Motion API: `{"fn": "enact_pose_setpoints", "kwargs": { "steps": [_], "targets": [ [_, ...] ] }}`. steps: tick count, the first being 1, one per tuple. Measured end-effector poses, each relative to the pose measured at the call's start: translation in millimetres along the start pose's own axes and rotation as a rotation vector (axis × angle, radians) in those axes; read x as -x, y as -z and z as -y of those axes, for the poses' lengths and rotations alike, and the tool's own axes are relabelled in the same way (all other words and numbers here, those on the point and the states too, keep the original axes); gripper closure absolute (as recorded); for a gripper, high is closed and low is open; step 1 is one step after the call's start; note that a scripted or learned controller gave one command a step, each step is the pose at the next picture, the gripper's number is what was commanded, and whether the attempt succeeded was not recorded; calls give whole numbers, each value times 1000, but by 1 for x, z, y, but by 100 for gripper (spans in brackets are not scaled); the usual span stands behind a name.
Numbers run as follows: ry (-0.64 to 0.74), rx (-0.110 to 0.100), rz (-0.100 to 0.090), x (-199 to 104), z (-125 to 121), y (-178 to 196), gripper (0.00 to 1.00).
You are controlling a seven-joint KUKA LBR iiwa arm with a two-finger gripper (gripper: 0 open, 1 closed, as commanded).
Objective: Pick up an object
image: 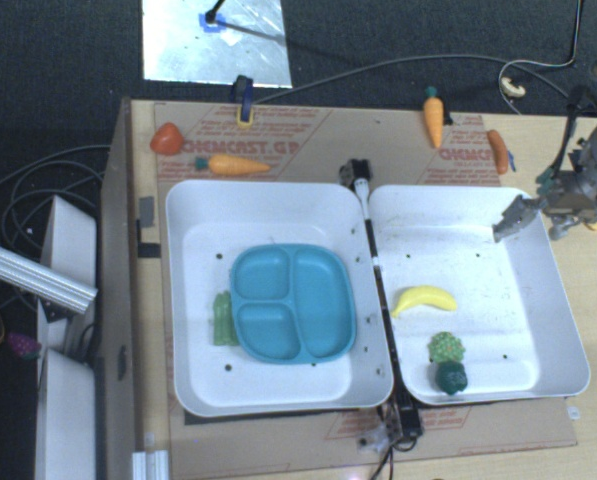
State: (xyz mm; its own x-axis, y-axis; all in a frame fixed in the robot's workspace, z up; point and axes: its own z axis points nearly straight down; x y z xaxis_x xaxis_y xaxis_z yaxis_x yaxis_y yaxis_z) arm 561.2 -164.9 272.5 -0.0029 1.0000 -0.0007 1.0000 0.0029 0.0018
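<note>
My gripper (523,218) hangs above the far right corner of the right bin (563,298), and I cannot tell from this slant how it is set; nothing is visibly in it. The candidates lie well away from me toward the near side: a yellow banana (424,299) about mid-bin, and close to the near wall a green broccoli piece (445,346) touching a darker green vegetable (451,377). That pair worries me, since coming down on one would likely nudge the other or pinch both badly, and the near wall leaves little room to close. The banana's curve could roll out of a crosswise grip. Around it the floor is bare, so it looks like the safer approach. The divider (375,258) between the bins and the left bin (193,298) with its blue divided plate (293,303) lie farther off.
</note>
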Motion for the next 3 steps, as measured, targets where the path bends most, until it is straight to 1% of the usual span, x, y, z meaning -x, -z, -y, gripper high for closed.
{"fn": "enact_pose_setpoints", "kwargs": {
  "steps": [1, 2, 3],
  "targets": [
    [0, -4, -2, -47, 26, -127, 0],
    [-1, 0, -1, -65, 68, -188, 0],
    [0, 2, 1, -31, -18, -188, 0]
  ]
}}
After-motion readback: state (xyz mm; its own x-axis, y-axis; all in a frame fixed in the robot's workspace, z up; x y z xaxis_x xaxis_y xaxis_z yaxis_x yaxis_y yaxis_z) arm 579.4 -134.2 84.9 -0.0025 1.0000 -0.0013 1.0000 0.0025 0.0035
